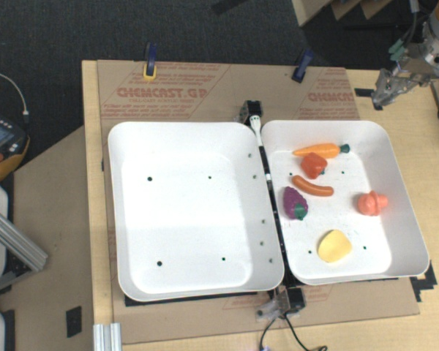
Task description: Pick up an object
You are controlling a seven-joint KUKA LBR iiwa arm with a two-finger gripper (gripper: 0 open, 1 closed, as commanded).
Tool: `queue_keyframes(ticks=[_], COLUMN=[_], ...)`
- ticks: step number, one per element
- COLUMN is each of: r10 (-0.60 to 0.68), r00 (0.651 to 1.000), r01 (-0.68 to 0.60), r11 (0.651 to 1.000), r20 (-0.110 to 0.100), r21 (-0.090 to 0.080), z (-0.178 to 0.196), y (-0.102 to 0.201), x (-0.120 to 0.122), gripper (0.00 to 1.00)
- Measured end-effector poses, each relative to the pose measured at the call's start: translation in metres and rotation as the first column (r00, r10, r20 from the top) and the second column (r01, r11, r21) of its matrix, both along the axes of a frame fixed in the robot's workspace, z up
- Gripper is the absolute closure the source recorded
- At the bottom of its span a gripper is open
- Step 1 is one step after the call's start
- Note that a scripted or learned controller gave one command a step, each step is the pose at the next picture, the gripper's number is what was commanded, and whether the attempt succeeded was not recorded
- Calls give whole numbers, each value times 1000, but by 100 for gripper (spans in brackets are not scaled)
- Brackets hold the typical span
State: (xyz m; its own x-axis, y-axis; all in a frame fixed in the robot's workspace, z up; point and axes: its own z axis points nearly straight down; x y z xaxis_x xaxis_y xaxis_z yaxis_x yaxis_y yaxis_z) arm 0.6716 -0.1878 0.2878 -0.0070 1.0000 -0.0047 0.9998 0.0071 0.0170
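Bins sit side by side on a sheet of brown cardboard [205, 86] that covers the bench, seen from the single overhead camera. The left bin [132, 196] shows bare white floor with a few small dark dots. The right bin [402, 218] holds all the toy food. An orange carrot [318, 151] with a green tip lies near the far wall, and a small red piece [314, 166] sits just beside it, touching or nearly so. Nearer the middle lies a reddish sausage [313, 187], slanted, with a purple eggplant [294, 202] just below it toward the divider between the bins. A pink-orange lump [371, 204] rests near the right wall, well apart from the others. A yellow piece [334, 246] sits toward the near edge.

The gripper [386, 93] hangs at the upper right, beyond the far corner of the right bin, above the cardboard and well apart from every toy. Nothing is between its fingers; whether they are spread or closed I cannot tell at this size. Two blue clamps [151, 57] pin the cardboard's far edge.
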Motion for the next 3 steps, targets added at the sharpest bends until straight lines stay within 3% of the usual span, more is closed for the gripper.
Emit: queue_keyframes(ticks=[1,2,3], r10=[-11,-11,-11], r00=[1000,1000,1000], r01=[11,11,11], r11=[1000,1000,1000], r20=[-4,-24,-23], r21=[-3,6,7], z=[96,46,14], y=[-38,-37,-37], x=[-53,-121,-192], gripper=[100,100,100])
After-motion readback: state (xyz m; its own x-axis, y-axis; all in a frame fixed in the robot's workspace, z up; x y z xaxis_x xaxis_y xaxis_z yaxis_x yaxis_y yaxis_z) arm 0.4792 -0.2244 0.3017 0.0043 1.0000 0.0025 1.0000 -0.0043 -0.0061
